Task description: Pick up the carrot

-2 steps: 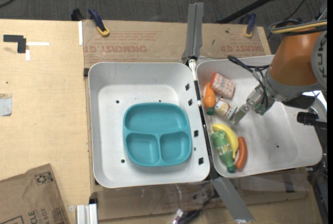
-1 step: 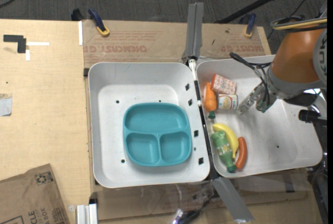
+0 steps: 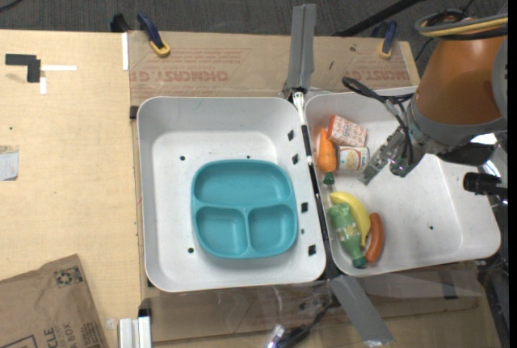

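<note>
Carrot (image 3: 325,151) lying at the left wall of the right bin (image 3: 452,217), tip toward the far edge, untouched. Hemmed in closely: small pink carton (image 3: 348,130) just beside it on the right, a pale cup-like container (image 3: 352,158) touching or nearly so, a banana (image 3: 353,207) near below, then a green bottle (image 3: 346,227) and a reddish sausage-shaped item (image 3: 374,238) near the front wall. Gripper (image 3: 380,165) hovering right of the container, apart from the carrot; jaws slightly spread, pinching nothing. Left bin (image 3: 161,177) holding a teal divided plate (image 3: 245,209). Worktop (image 3: 65,161) to the left.
</note>
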Available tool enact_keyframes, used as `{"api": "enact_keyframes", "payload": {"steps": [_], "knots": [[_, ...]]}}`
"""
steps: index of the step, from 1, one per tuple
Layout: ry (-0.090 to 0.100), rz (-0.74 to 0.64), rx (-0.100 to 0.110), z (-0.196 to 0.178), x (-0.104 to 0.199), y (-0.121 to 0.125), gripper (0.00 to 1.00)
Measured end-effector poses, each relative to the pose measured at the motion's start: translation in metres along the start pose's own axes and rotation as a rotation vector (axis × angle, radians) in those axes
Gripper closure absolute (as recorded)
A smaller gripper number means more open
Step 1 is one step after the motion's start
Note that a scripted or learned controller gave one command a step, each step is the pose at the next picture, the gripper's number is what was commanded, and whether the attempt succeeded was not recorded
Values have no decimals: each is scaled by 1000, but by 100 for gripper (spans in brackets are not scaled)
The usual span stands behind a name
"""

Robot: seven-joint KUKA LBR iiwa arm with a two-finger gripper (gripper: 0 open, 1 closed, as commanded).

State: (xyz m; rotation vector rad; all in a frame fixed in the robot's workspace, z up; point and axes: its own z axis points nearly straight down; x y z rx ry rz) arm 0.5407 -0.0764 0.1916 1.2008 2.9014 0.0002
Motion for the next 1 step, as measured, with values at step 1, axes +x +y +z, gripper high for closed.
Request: {"api": "enact_keyframes", "payload": {"steps": [1], "knots": [[-1, -162, -1, -4, -34, -17, 100]]}}
